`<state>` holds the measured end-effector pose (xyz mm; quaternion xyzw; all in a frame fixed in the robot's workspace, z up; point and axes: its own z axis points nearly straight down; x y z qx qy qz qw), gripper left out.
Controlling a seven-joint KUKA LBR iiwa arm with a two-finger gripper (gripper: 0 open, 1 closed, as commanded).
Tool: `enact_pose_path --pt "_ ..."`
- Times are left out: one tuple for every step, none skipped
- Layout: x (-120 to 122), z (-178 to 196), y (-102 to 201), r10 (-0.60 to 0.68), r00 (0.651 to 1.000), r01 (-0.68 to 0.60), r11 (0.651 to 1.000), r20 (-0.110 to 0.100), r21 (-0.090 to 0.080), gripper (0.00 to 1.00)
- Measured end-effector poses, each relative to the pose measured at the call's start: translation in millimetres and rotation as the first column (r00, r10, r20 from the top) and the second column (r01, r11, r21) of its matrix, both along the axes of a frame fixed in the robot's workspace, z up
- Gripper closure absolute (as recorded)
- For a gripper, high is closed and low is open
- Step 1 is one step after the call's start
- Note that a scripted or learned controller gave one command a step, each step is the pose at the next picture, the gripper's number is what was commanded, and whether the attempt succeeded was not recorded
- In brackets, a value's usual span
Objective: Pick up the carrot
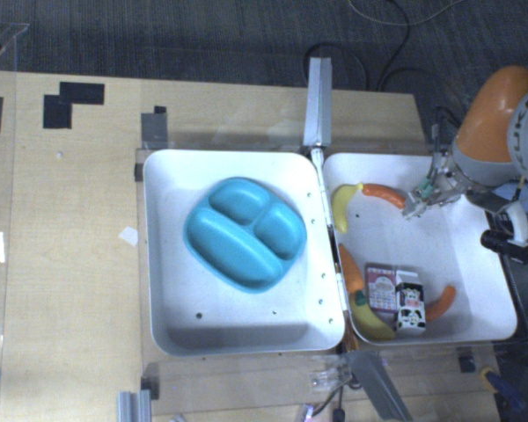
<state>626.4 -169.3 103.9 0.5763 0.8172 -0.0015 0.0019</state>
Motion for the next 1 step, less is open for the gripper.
enact_pose_path --pt "-29.5 114.7 14.4 0.056 0.998 -0.056 0.998 0.008 0.002 1.00"
